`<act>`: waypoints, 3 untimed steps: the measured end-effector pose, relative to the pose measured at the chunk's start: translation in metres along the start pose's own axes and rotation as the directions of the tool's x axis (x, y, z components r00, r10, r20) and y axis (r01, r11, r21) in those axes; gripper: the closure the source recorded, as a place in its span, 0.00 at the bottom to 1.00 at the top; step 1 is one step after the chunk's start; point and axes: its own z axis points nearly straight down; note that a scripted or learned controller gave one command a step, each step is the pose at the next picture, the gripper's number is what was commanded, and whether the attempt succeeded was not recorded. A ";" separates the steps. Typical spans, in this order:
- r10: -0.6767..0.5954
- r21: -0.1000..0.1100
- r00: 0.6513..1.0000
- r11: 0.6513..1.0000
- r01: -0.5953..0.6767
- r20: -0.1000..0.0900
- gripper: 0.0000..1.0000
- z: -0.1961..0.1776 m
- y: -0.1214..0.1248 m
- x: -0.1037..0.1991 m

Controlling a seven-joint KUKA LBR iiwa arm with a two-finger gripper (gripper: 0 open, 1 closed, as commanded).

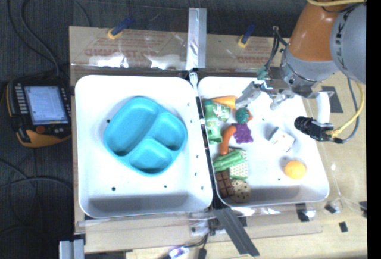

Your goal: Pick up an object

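Left bin: blue tray | right bin: toy food pile, orange | jaws: spread, holding nothing

Toy foods crowd the right bin's left side: carrot, purple grapes, green corn, chocolate bar; an orange lies apart, right.

bright, even light; slightly soft

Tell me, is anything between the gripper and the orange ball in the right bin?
Nothing visible. The gripper hangs over the right bin near its far side; the orange ball lies apart near the front, with a small white block beside that path.
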 end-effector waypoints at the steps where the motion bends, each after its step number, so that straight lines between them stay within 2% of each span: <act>1: 0.074 0.001 0.997 0.997 -0.074 0.001 0.00 0.074 0.034 -0.013; 2: 0.118 -0.001 0.993 0.993 -0.118 0.001 0.00 0.124 0.035 -0.006; 3: 0.142 -0.014 0.990 0.990 -0.142 0.001 0.00 0.132 -0.050 0.004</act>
